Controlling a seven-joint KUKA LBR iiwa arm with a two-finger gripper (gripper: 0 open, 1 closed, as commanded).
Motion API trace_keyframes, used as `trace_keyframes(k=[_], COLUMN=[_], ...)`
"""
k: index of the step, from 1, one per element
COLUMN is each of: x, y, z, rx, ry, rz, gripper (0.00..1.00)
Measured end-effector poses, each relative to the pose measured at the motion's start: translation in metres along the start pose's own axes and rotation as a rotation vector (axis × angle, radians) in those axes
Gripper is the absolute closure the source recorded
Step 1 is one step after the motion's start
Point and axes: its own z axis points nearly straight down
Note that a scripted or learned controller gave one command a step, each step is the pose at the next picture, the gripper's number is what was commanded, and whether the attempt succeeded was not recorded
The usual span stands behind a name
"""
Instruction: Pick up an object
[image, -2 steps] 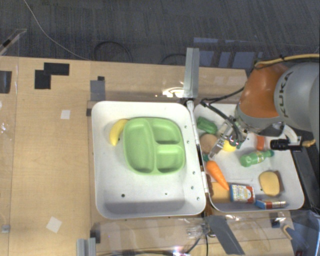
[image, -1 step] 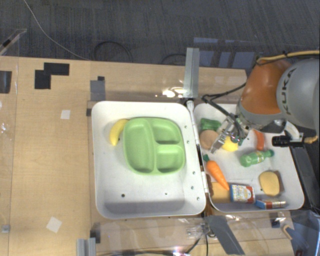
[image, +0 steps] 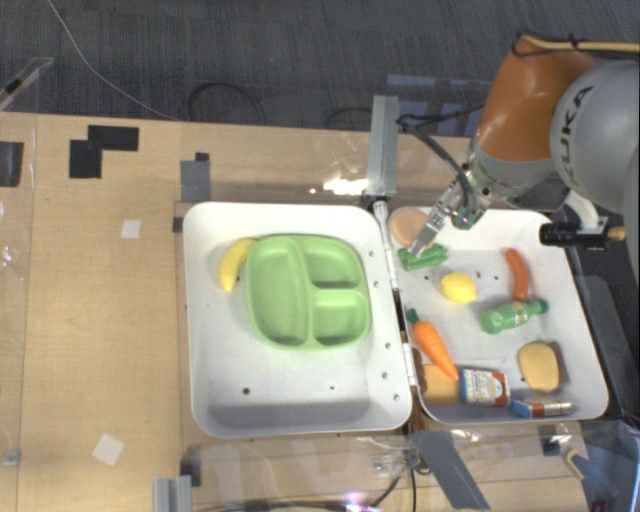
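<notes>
Nearest the camera, along the 6 o'clock edge of the right bin (image: 590, 400), lie a small ketchup bottle (image: 483, 386) and a tube (image: 540, 408), with a bread roll (image: 540, 366) just beyond them at about 5 o'clock. A carrot (image: 434, 347) rests against the bin's 9 o'clock wall. Further in, a green bottle (image: 512, 316) lies on its side near the centre, a lemon (image: 459, 289) sits toward 10 o'clock, and a sausage (image: 517, 274) lies toward 1 o'clock.

The left bin (image: 210, 400) holds a green divided plate (image: 305, 290) at its centre, with a banana (image: 235, 263) touching the plate's 9 o'clock edge.

At the far 11 o'clock corner of the right bin, the gripper (image: 428, 238) is lowered over a green pickle-like item (image: 424, 258), beside a round tan item (image: 405, 226) at the corner. The fingers point down at the green item and appear to touch or nearly touch it, but whether they are spread or closed on it cannot be told from this angle.

Assessment: the task is not shown complete. Every object rests on a bin floor. The approach appears done; a confirmed grasp and the lift remain.
</notes>
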Motion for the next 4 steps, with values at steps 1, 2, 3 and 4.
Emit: trace_keyframes(k=[1, 2, 3, 4], x=[0.035, 0.121, 0.15, 0.101], y=[0.049, 0.038, 0.003, -0.028], z=[-0.04, -0.079, -0.015, -0.095], rx=[0.001, 0.003, 0.008, 0.002], ry=[0.004, 0.007, 0.01, 0.001], rz=[-0.059, 0.196, 0.045, 0.0], gripper=[1.0, 1.0, 1.0, 1.0])
